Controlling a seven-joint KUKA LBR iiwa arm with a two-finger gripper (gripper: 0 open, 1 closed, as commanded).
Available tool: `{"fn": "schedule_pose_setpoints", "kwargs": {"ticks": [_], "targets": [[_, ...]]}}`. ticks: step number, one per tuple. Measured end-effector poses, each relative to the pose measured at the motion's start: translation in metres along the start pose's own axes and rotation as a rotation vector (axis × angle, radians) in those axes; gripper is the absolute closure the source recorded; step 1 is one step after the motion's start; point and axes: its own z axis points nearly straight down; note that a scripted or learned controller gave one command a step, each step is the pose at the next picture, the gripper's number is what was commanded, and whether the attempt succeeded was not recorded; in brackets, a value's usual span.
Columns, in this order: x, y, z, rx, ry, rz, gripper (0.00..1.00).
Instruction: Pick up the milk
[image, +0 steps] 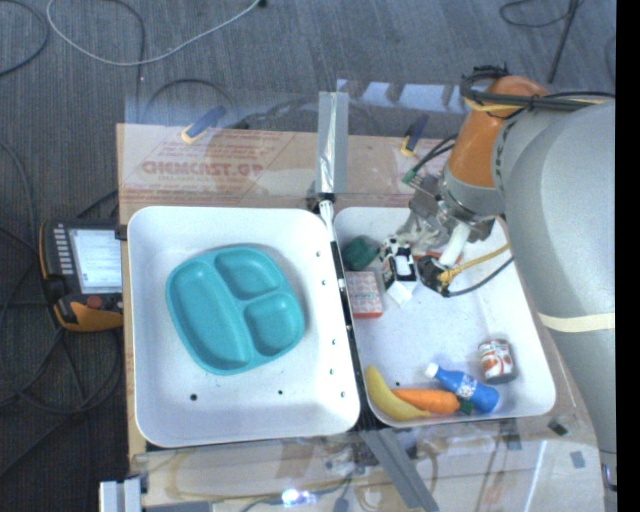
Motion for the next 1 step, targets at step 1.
{"fn": "schedule_pose_setpoints", "kwargs": {"ticks": [1], "targets": [[-0.0014, -0.0022, 0.0044, 0.008, -0.005, 0.000, 0.00]]}}
